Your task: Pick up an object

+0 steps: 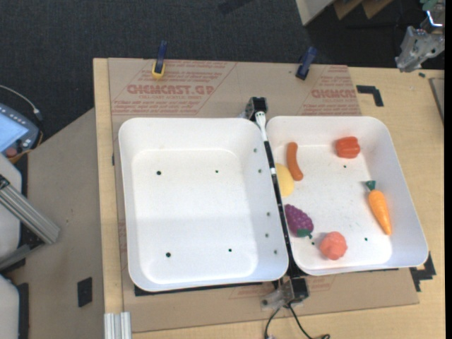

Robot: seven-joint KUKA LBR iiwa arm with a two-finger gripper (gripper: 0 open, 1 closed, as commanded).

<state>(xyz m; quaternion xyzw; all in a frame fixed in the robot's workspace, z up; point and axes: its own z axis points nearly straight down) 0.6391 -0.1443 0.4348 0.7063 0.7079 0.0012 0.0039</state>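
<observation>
The right bin (pixel 395 161) holds several toy foods. An orange sausage (pixel 294 161) and a yellow piece (pixel 284 180) lie by its left wall. A red pepper (pixel 347 147) sits at the back, and an orange carrot (pixel 380 210) lies along the right side. Purple grapes (pixel 299 219) and a red round fruit (pixel 332 245) lie near the front. My gripper (pixel 421 44) hangs high at the far right, beyond the bin's back corner and well away from every object.
The left bin (pixel 127 189) stands beside the right one on a brown board. Two clamps, one blue and yellow (pixel 159 61) and one blue (pixel 306 62), sit on the board's back edge. Grey equipment (pixel 21 210) stands at the left.
</observation>
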